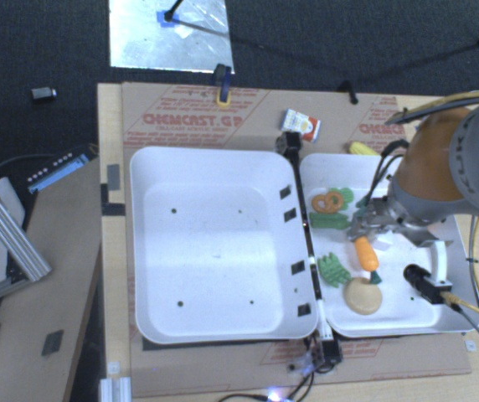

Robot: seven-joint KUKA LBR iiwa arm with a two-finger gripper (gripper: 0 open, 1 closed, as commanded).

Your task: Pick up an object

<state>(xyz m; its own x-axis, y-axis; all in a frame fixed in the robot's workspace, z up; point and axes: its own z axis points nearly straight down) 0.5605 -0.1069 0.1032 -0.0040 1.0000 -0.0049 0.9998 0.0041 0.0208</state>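
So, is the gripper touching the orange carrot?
Cannot tell. In the camera view the gripper hangs right at the upper end of the carrot, and no contact or gap shows plainly.

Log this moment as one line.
gripper: low in right bin, at carrot top end | grasp: not confirmed | nearby: green toy, tan disc

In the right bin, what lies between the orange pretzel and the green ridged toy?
A green piece next to the pretzel, then bare bin floor, as the camera view shows.
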